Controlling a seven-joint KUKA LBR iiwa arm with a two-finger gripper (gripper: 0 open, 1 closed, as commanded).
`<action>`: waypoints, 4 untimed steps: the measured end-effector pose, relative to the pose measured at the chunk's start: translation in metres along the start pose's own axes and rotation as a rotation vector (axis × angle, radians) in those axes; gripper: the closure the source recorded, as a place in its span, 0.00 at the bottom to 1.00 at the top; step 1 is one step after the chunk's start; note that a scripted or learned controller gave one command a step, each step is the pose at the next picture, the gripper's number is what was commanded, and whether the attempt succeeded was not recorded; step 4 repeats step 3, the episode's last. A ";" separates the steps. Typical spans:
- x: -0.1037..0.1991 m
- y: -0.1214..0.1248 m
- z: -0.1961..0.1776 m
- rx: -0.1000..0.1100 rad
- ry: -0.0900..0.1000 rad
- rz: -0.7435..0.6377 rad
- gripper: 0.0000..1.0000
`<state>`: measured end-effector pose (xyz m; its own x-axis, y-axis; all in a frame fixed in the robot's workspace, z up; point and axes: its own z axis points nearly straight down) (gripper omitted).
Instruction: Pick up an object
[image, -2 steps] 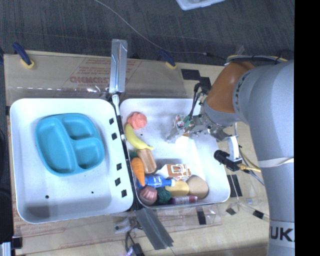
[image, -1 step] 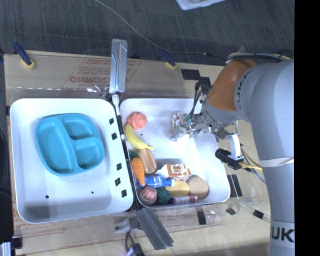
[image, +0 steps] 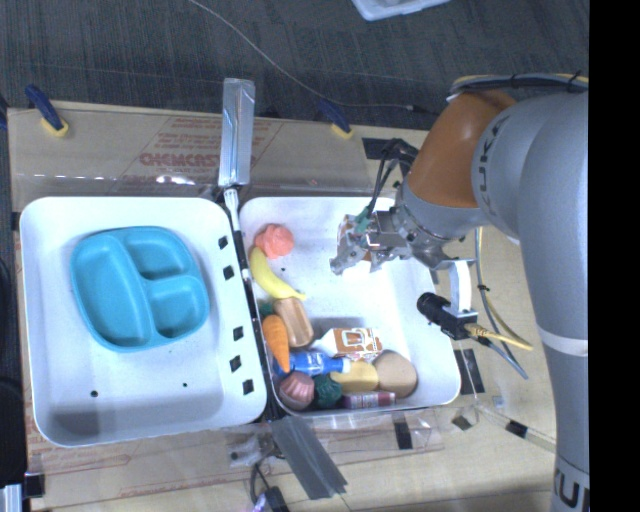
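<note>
Two white bins side by side on the counter (image: 120, 130). In the left bin (image: 50, 330), only a blue divided plate (image: 140, 285), lying flat, well apart from the arm. In the right bin (image: 420, 330), a crowd of toy food pressed along the left wall and the near edge, probably because the bin floor lets loose things slide together: a pink round piece (image: 274, 240) at the top, just below it a banana (image: 272, 275), then a brown sausage-like piece (image: 295, 320) and a carrot (image: 277, 342), further a small carton (image: 356, 343), a blue piece (image: 318, 364), a tan egg-shaped piece (image: 397, 373) and others touching each other.

End effector (image: 352, 245) held above the bare upper part of the right bin, near the banana and the pink piece but apart from both. Nothing visible between the fingers; how far open, cannot tell, too small and cluttered there. Wrist tilted toward the left, likely to reach the pile from the free side. Pick not yet done, by this look. Tight packing of the pile a risk for a clean grasp.
</note>
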<state>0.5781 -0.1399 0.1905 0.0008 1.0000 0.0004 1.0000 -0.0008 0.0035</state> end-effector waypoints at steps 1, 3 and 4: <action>0.015 0.018 -0.048 0.004 0.000 -0.237 1.00; 0.055 -0.007 -0.085 0.004 -0.001 -0.144 1.00; 0.055 -0.007 -0.085 0.004 -0.001 -0.144 1.00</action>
